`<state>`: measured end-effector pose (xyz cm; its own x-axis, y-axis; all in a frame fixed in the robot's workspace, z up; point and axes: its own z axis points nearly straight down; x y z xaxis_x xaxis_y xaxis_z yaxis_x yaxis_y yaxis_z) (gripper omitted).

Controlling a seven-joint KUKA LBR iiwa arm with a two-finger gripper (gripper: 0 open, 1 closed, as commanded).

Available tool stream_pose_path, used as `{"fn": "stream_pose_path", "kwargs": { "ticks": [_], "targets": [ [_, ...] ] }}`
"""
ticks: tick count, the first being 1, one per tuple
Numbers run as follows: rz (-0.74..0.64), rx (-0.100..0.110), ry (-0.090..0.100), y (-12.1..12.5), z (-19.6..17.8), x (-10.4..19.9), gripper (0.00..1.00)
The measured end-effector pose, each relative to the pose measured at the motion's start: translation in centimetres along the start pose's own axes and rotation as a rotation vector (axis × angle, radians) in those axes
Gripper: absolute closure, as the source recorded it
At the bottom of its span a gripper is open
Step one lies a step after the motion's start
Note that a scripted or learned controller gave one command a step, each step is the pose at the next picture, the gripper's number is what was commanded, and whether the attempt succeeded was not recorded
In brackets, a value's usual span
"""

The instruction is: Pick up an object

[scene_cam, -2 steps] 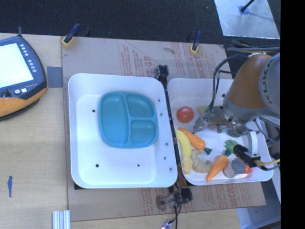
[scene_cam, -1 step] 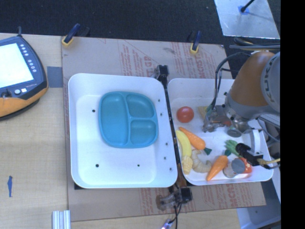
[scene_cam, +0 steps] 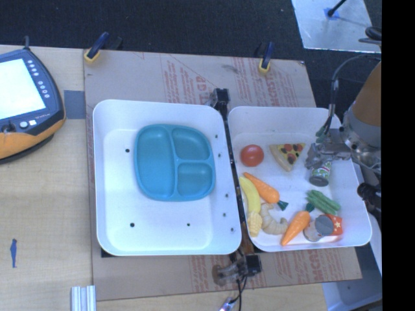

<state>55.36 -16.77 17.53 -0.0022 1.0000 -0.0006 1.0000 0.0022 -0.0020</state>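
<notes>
The tool sits at the right of the frame, low over the upper right part of the right bin. Whether it is apart or together I cannot tell — its metal parts blur into the can directly beneath it. That can, small, grey and greenish, looks like the target; it appears to stand upright on the bin floor, touching or almost touching the tool.

Near it lie a pizza slice just to the left, a tomato further left, and green beans below. Lower still: a banana, two carrots, and a corn piece. The left bin holds a blue plate.

Risks, as I judge them: the can is round and smooth, so an off-centre close could squirt it sideways or tip it — and the bin wall at the right leaves little room to correct. The pizza slice is close enough to get nudged.
</notes>
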Motion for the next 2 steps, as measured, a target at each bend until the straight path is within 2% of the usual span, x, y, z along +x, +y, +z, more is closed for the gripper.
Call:
{"fn": "stream_pose_path", "kwargs": {
  "ticks": [1, 2],
  "targets": [
    [-0.003, 0.002, 0.000, -4.8, 0.5, 0.5, 1.00],
    [-0.001, 0.001, 0.002, -1.2, -0.4, 0.2, 1.00]
  ]
}}
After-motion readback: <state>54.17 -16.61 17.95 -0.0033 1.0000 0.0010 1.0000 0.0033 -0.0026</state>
